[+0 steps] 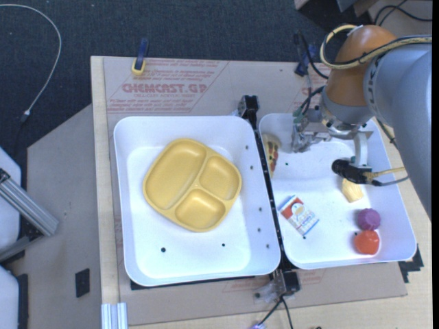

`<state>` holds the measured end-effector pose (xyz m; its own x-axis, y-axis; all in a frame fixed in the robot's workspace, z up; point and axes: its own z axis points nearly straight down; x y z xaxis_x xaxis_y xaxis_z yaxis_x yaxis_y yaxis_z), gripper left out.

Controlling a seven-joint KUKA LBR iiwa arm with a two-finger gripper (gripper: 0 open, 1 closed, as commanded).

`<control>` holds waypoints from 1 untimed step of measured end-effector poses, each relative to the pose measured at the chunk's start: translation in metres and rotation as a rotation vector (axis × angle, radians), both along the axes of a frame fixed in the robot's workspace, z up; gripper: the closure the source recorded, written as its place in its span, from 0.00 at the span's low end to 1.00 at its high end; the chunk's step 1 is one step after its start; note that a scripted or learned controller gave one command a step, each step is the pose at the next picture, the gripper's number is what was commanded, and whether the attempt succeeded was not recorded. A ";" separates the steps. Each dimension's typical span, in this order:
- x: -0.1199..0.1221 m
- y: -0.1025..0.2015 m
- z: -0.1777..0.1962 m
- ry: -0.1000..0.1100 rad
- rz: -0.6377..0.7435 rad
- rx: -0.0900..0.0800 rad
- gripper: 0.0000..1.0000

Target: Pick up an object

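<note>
Watching: we see the arm (384, 67) reach in from the right and drop its wrist over the far end of the right bin (322, 249).
Tool: the tool (300, 141) hangs low near the bin's far left corner; whether it is open or closed we cannot tell, and we see nothing held in it.
Nearest candidate: a small yellowish item (272, 153) lies against the bin's left wall, just beside the tool on its left. We judge this to be the target, since the tool sits closest to it.
Other candidates: a red-and-white packet (298, 215) lies mid-bin, well apart from the tool; a pale yellow block (352, 191), a purple ball (369, 218) and a red-orange ball (367, 242) sit along the right side, toward the near end.
Left bin: the left bin (137, 252) carries a yellow divided plate (193, 184), flat and apart from the action.
Why so placed: loose things are spread in one bin, we reckon, so the tool can come down on each singly.
Table: both bins rest side by side on the table (110, 94).
</note>
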<state>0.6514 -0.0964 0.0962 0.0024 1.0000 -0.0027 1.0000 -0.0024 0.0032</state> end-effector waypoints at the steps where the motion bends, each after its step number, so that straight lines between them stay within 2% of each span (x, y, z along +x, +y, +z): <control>1: 0.004 0.002 0.043 -0.002 0.003 0.002 1.00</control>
